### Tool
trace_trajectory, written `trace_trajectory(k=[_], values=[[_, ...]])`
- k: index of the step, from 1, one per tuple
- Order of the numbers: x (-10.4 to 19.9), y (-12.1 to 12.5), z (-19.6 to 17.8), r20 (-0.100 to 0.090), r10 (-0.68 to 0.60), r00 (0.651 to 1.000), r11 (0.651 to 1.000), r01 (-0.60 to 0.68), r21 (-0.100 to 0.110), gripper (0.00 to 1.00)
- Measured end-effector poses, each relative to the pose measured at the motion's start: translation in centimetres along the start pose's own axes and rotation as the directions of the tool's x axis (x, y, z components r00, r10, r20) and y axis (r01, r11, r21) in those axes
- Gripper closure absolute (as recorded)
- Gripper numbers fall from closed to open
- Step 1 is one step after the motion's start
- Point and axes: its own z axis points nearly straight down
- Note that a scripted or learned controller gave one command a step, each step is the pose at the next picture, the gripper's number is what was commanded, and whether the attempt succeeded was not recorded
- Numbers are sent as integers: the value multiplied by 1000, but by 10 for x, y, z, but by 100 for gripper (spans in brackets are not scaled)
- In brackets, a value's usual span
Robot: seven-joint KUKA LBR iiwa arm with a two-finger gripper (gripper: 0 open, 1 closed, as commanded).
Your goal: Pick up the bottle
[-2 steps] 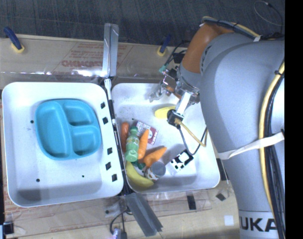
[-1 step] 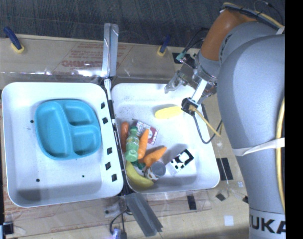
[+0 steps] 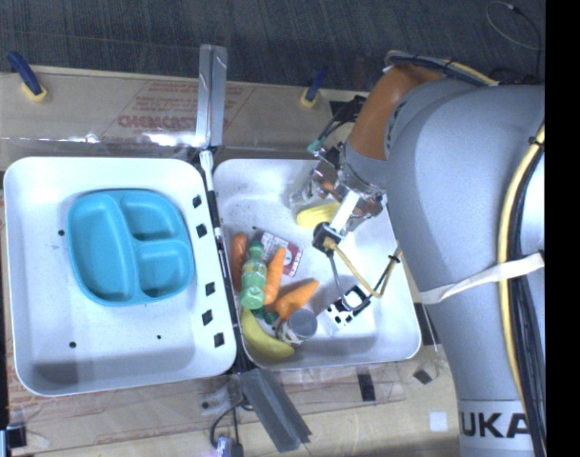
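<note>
The bottle point(image 3: 254, 274), green with a label, lies on its side along the 9 o'clock edge of the right-hand bin point(image 3: 390, 336), just beside the divider wall. We see it wedged in a pile: one carrot point(image 3: 238, 249) touches it on the wall side, a second carrot point(image 3: 276, 276) lies against its other flank, a third carrot point(image 3: 297, 297) sits toward 5 o'clock, a banana point(image 3: 263, 341) curves below it at 6 o'clock, and a small grey-capped can point(image 3: 299, 325) rests near the banana. A red packet point(image 3: 286, 252) lies against it at 1 o'clock.

The gripper point(image 3: 339, 208) hangs at 2 o'clock from the bottle, well apart from it, over a yellow object point(image 3: 313, 215) at the back of the bin. We cannot tell how its jaws stand; the wrist hardware hides them, and we see nothing held.

Our worry is the crowding. A descent beside the wall could strike the bin rim or land on a carrot, and closing there may catch a carrot with the bottle or instead of it. The rounded bottle could also roll or slip out, especially if gripped near one end. The left bin point(image 3: 32, 284) holds a blue divided tray point(image 3: 128, 246), clear of all this.
</note>
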Motion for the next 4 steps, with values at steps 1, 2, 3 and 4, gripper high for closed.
trace_trajectory(k=[1,2,3,4], values=[[9,-5,0,0,-38,999,999,38,2,0],[10,-5,0,0,-39,999,999,39,2,0],[62,-45,0,2,217,976,976,-217,4,0],[44,-50,0,1,187,982,982,-187,2,0]])
